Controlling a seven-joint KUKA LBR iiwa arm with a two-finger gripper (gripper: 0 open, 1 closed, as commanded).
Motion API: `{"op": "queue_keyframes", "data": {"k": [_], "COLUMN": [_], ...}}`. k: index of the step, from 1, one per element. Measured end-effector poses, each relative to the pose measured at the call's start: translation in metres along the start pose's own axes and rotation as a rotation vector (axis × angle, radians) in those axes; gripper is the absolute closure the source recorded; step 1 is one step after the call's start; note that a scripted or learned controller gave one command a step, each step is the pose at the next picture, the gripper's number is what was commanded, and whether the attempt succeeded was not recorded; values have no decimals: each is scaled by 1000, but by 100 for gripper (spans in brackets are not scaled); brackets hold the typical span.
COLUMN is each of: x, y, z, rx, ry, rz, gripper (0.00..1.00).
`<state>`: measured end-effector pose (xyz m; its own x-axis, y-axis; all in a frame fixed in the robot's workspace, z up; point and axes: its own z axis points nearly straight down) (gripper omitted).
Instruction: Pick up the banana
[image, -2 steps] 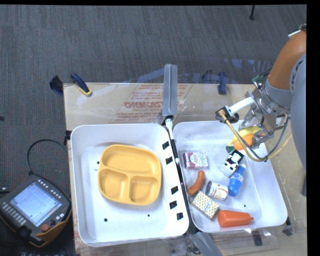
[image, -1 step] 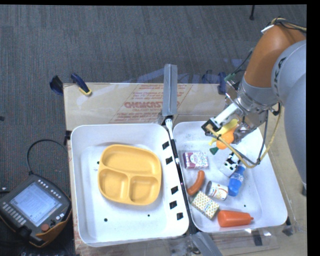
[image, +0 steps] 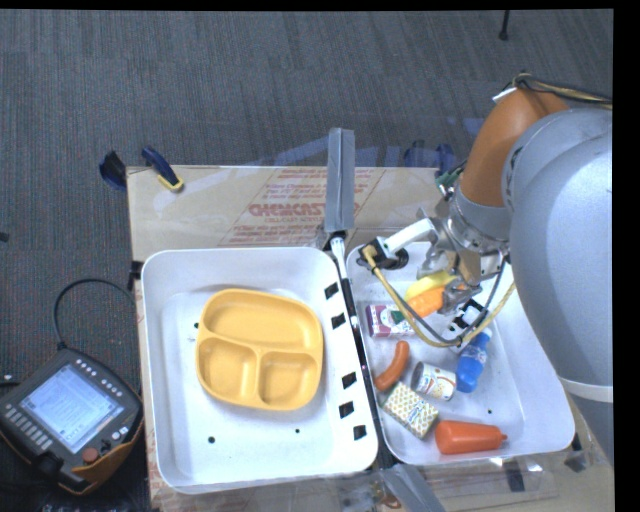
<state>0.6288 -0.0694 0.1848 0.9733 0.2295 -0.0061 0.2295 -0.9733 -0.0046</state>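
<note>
Jaws (image: 447, 283) over curved yellow banana (image: 424, 291)

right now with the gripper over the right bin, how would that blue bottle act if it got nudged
The blue bottle lies on its side on the smooth bin floor, so it would probably roll or slide. It looks small and plastic, likely light. The can sits close beside it, so a nudge might shift that too.
</note>
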Motion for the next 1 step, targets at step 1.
{"op": "queue_keyframes", "data": {"k": [1], "x": [19], "y": [-45], "z": [-60], "rx": [-2], "ry": [3], "rz": [8], "gripper": [100]}}
